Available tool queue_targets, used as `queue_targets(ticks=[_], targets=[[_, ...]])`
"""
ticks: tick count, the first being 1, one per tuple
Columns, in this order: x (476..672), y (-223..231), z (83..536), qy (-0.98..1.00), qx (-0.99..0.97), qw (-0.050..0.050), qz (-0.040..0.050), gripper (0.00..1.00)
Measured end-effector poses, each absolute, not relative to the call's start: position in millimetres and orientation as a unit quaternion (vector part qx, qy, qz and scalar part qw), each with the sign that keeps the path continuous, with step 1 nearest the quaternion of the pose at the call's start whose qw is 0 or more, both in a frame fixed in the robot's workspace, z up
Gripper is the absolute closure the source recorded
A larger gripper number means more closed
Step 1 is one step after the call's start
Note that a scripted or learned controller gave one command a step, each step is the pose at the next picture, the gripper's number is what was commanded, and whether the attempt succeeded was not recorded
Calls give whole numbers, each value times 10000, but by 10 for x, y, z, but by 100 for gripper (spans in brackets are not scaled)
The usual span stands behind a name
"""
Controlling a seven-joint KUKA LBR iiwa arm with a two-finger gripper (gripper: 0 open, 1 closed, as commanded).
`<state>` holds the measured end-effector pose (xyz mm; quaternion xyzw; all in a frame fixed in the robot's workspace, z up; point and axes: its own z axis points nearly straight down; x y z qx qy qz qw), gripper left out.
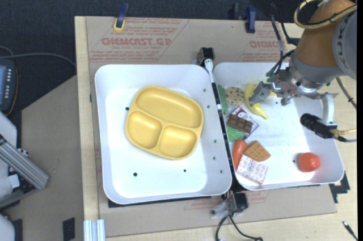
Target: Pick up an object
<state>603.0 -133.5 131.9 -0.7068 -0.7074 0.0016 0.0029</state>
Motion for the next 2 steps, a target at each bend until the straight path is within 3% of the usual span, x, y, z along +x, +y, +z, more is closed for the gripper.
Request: queue_targets(ticks=[1, 2], targets=[[6044, -1336, 844, -7066, -7076, -18, -8, 0], [6041, -1333, 957, -7067, -7075, -15, -7, 100]])
